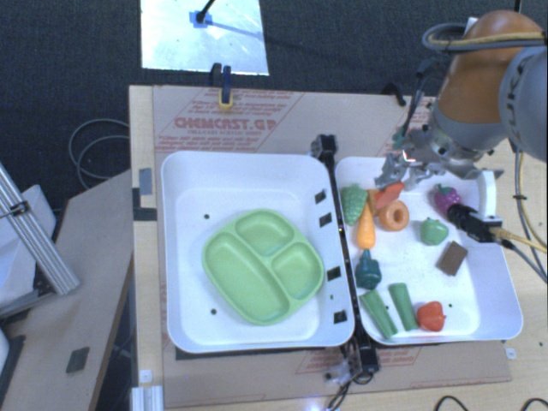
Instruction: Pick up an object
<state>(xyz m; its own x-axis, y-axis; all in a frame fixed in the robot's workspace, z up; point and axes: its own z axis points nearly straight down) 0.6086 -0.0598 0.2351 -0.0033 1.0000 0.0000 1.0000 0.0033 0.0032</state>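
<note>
In the camera view, we find the gripper (396, 175) low over the far left part of the right bin (492, 315), at the crowded cluster of toy food. We cannot tell from this angle whether it is apart, together or clamped on anything, so we treat the pick as not yet confirmed. The likely target is the red piece (391, 192) directly under the tool; it is small, reddish-orange and partly hidden by the metal. It lies touching the orange ring (395, 216) and just beside the carrot (366, 226) and the leafy green piece (353, 202). To do this step well, we recommend a straight vertical descent centred on the red piece, closing across its narrow side, so that the neighbours are not dragged along. We then lift slowly and check that the piece rises with the tool before moving off. The main risk, in our judgement, is a pinch on two items at once, or a slip off a smooth plastic surface. The left bin (184, 195) carries a green divided plate (261, 266), well apart from the work area.
</note>
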